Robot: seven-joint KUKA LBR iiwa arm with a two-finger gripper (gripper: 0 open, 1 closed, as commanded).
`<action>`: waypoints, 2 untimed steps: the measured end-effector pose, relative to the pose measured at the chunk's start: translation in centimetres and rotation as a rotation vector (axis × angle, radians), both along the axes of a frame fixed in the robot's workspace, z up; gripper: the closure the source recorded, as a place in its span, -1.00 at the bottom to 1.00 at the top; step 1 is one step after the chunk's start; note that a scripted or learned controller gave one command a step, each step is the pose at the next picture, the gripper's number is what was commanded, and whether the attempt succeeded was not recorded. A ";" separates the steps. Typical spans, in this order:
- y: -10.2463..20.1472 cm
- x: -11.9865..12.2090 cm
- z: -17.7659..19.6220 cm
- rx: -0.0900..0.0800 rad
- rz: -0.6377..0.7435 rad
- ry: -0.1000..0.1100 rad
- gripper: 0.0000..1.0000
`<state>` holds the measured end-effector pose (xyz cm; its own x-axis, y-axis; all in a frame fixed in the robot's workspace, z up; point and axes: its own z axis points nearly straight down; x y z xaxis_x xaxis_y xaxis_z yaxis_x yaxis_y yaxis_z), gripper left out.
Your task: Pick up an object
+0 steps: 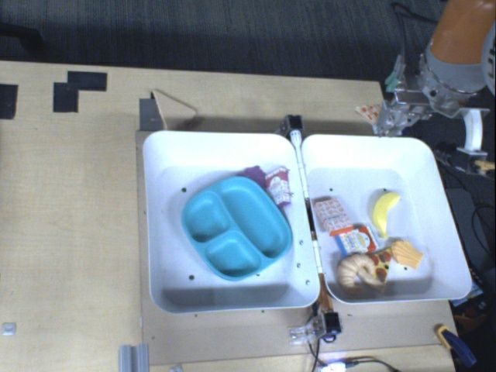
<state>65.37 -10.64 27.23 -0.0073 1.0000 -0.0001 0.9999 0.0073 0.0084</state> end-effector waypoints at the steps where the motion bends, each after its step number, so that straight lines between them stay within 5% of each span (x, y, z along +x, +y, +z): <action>1: -0.1 -0.1 -0.2 0.000 -0.001 0.004 -1.00; 2: -1.2 1.1 -15.6 0.001 -0.004 0.010 -1.00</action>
